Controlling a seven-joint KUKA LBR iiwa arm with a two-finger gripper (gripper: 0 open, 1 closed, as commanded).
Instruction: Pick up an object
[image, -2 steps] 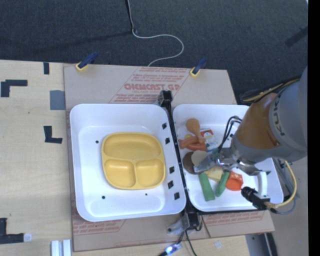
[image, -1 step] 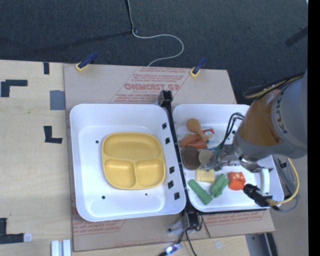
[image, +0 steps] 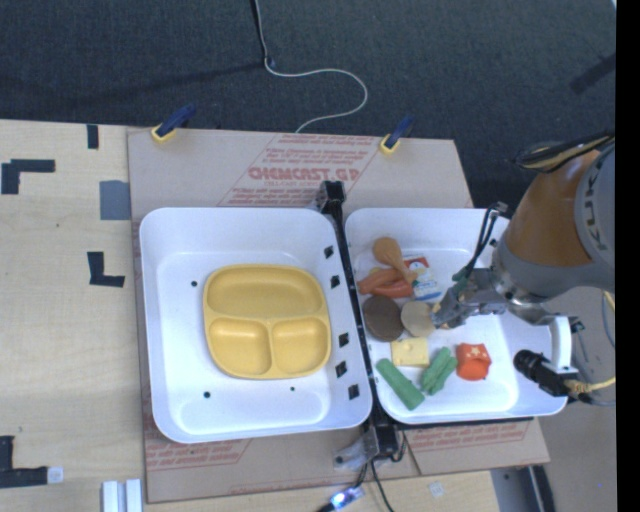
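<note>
Dark metal, the end effector (image: 447, 312) is reaching down into the right bin (image: 500, 398), its tip sitting just beside a tan disc (image: 417, 319); whether it is wide or narrow I cannot tell. Around that disc, a brown disc (image: 381, 317) is touching its left side, a yellow block (image: 409, 352) is lying just below, and a red piece (image: 473, 362) is resting lower right. A yellow tray (image: 267, 320) is sitting well apart in the left bin (image: 170, 300).

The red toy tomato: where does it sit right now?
In the camera view, the red toy tomato lies in the right bin, near its front edge, just right of a green piece.
</note>
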